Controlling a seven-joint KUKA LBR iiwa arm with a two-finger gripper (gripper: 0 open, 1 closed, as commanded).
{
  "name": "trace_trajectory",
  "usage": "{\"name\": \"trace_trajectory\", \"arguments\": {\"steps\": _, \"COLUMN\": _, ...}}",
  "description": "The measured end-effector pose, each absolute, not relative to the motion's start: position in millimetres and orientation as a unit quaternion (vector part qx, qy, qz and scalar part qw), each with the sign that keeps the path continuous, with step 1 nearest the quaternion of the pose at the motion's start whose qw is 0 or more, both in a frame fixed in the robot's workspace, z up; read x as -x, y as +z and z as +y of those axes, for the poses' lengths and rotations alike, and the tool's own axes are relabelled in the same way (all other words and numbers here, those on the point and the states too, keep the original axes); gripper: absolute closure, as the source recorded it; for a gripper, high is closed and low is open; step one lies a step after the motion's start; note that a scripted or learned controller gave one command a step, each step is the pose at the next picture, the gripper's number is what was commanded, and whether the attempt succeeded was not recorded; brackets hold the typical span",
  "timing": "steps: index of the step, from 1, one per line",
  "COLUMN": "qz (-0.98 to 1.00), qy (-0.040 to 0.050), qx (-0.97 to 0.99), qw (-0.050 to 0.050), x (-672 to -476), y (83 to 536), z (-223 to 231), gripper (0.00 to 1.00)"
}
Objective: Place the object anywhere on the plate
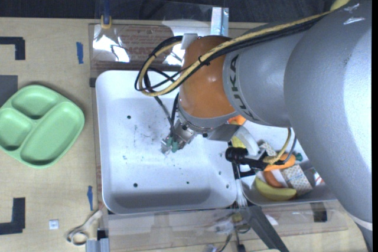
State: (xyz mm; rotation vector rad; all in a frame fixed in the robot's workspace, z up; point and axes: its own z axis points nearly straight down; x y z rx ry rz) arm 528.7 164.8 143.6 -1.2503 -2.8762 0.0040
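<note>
A green divided plate [40, 124] with three compartments lies on the wooden bench at the far left, outside the bins. My gripper [172, 144] hangs low over the middle of the left white bin [118, 186], under the orange wrist band. Its tip is small and partly hidden by the arm. Several toy food items, among them a yellow banana [274, 189] and an orange piece [277, 179], lie in the right bin, mostly covered by the arm.
The big grey arm covers most of the right bin and the right half of the view. Cables loop above the left bin's far edge. A clear plastic wall stands behind the bins. Blue and black tape marks dot the bench.
</note>
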Motion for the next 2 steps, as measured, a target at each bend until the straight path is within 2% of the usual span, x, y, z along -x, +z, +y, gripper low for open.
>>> {"name": "trace_trajectory", "arguments": {"steps": 1, "qz": -0.937, "qy": -0.0009, "qx": 0.348, "qw": -0.001, "x": -479.3, "y": 246, "z": 210, "gripper": 1.0}}
{"name": "trace_trajectory", "arguments": {"steps": 2, "qz": -0.882, "qy": 0.0002, "qx": 0.471, "qw": 0.001, "x": -479.3, "y": 209, "z": 130, "gripper": 1.0}}
